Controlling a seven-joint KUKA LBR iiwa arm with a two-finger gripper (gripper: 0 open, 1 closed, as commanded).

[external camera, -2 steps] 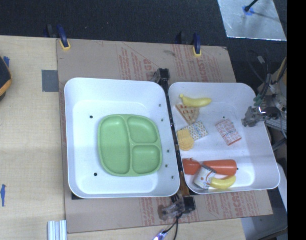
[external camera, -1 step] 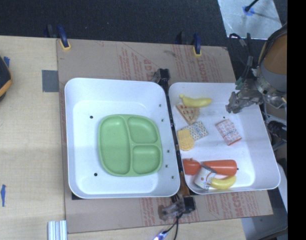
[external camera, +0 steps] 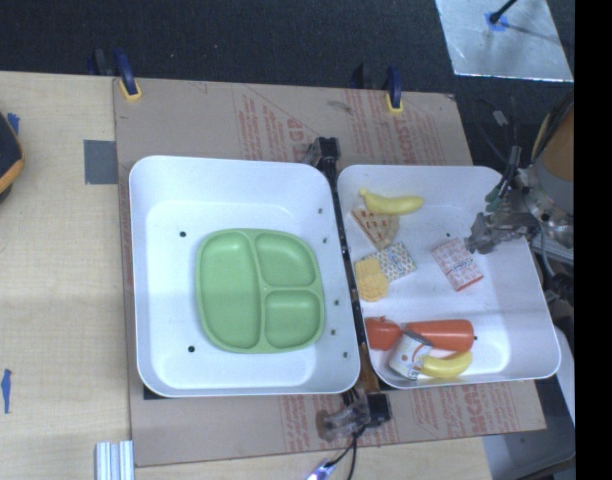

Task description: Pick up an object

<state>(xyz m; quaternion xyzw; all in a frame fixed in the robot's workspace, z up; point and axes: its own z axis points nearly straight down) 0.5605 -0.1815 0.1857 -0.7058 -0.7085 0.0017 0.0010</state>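
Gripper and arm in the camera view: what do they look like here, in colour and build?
The gripper is a small, dark grey metal assembly with lighter silvery parts, seen at the right side of the right bin. Thin dark cables or rods run up from it. Behind it, an orange-brown curved part of the arm shows at the edge. Finer markings are too small to tell.

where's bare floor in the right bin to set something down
Right bin: a bare patch in the middle, between the patterned packet, the red-and-white packet and the orange carrot. Crowded along its left wall and front edge. The gripper sits at its right side.
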